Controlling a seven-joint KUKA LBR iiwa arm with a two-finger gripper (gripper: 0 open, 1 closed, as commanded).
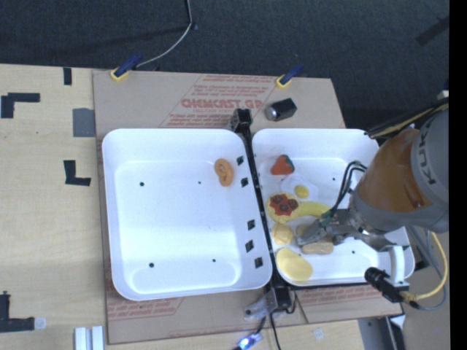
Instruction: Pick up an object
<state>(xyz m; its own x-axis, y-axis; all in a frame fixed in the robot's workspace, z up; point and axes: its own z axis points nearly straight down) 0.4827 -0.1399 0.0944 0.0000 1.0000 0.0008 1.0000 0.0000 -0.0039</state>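
My gripper point(312, 232) is low in the right bin point(343, 141), reaching in from the right among a cluster of toy foods. A tan bread-like piece point(319, 249) lies just below it and a yellow banana point(312, 210) just above it. To its left sit a pale yellow lump point(282, 233) and a red and yellow piece point(283, 205). A large yellow item point(294, 265) rests at the bin's front left corner. Farther back lie a red strawberry point(282, 165) and a fried egg point(302, 192). I see nothing lifted off the bin floor.
The left bin point(131, 144) holds one orange-tan pastry point(224, 171) near its right wall. A black divider strip point(250, 188) runs between the bins. A small black device point(281, 109) sits on the cardboard behind the right bin. The arm's body point(398, 188) covers the right bin's right side.
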